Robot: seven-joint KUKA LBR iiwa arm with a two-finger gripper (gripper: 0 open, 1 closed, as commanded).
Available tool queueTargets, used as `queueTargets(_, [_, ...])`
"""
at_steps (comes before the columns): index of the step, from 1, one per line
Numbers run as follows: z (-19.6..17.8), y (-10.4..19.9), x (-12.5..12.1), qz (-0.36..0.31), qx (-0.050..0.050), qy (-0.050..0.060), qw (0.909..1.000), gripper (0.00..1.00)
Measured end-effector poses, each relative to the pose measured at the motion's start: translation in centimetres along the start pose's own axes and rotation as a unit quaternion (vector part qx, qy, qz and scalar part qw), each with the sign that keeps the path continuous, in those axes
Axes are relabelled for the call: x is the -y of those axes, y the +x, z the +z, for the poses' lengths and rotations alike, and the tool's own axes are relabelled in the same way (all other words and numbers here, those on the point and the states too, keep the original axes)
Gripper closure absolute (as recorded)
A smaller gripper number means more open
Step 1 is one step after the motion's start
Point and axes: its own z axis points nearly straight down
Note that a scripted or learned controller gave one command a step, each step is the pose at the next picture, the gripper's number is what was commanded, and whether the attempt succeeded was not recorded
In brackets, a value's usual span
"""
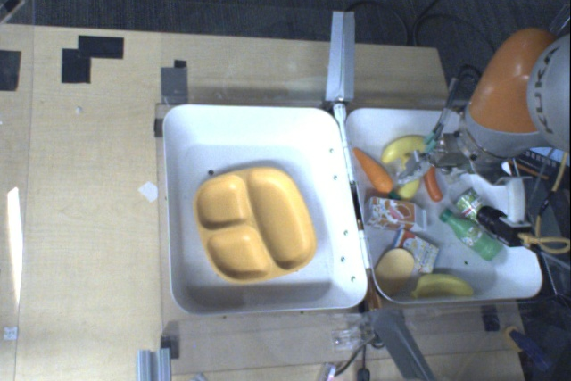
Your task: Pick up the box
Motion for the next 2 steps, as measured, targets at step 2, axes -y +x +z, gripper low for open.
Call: queueTargets(2, [5.0, 2.5, 3.2, 0.083, 0.001, 0.000, 0.9965, 0.00])
